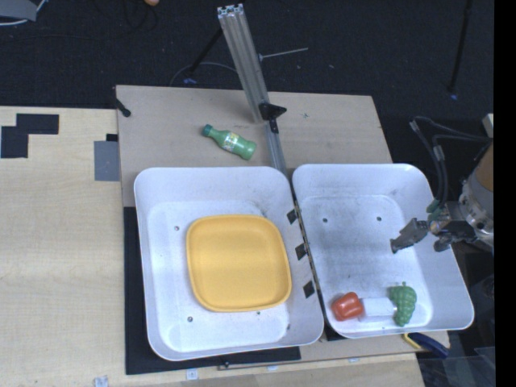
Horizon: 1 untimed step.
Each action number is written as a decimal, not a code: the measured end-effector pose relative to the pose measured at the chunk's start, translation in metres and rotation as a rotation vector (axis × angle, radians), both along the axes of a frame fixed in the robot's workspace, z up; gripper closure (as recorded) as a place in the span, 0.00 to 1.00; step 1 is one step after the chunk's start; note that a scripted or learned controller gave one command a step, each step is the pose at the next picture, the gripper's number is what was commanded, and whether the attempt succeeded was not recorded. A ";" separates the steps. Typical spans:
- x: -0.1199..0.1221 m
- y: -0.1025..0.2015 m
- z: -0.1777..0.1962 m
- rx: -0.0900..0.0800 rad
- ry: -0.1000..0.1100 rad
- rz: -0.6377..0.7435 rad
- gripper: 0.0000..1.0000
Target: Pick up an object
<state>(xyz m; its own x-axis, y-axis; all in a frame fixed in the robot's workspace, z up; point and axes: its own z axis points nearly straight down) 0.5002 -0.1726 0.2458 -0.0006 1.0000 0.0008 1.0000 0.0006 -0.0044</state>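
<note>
In the right bin (363, 192), a red pepper-like object (347, 305) lies near the front edge. A green leafy object (403, 303) lies to its right, and a small white piece (375, 307) sits between them. My gripper (424, 239) hovers over the right side of this bin, behind and above the green object. Its dark fingers (407, 237) are spread open and hold nothing. A yellow square plate (239, 262) lies in the left bin (157, 216).
A green bottle (230, 141) lies on the bench behind the left bin. A slanted aluminium post (250, 63) rises from the back, between the bins. Black clips (300, 251) sit along the wall where the two bins meet.
</note>
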 end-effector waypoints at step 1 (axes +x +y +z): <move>0.008 0.001 -0.047 0.000 0.000 0.000 0.00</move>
<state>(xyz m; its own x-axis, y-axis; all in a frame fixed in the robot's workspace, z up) 0.5079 -0.1712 0.1988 -0.0011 1.0000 0.0010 1.0000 0.0011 -0.0048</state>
